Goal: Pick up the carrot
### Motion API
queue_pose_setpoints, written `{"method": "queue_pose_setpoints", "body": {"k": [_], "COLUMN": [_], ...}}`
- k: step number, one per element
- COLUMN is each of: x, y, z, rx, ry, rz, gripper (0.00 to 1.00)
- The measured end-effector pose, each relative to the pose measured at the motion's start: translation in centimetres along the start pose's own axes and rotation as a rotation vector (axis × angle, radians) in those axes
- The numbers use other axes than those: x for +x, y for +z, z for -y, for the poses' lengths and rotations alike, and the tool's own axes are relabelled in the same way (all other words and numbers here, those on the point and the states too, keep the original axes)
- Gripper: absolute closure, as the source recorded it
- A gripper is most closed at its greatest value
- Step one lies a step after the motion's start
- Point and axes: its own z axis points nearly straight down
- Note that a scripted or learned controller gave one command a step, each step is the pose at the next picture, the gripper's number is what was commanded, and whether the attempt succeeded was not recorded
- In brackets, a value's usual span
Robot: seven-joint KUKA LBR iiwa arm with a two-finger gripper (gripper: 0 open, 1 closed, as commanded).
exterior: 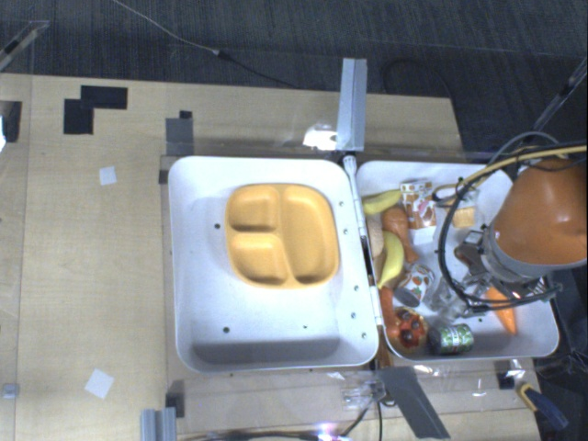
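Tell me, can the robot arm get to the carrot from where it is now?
Probably yes. The carrot lies in the right bin, poking out from under the arm's wrist, so the gripper sits close by. A green can nearby could crowd it.

We are looking down on our single arm (542, 219), which is reaching in from the right side. Its orange band is facing the camera as a rounded dome, hiding most of the grey body beneath it. Black and yellow cables are looping around the wrist on its left. The gripper (464, 299) is pointing downward below the wrist; the metal parts there are too cluttered for us to read.
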Motion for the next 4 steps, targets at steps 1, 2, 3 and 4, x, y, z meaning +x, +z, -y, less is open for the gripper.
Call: {"method": "queue_pose_setpoints", "body": {"k": [1,2,3,4], "x": [-3.5,1.7,5.6,-0.6], "y": [-8.2,-1.8,-1.0,-11.1], "z": [-1.2,3.1,2.9,-0.2], "rx": [0.001,-0.008,-0.007,0.001], "ry": [0.056,-0.149,-0.319,-0.134], "rz": [0.003,-0.004,-0.003,0.002], "gripper": [1.0,1.0,1.0,1.0]}}
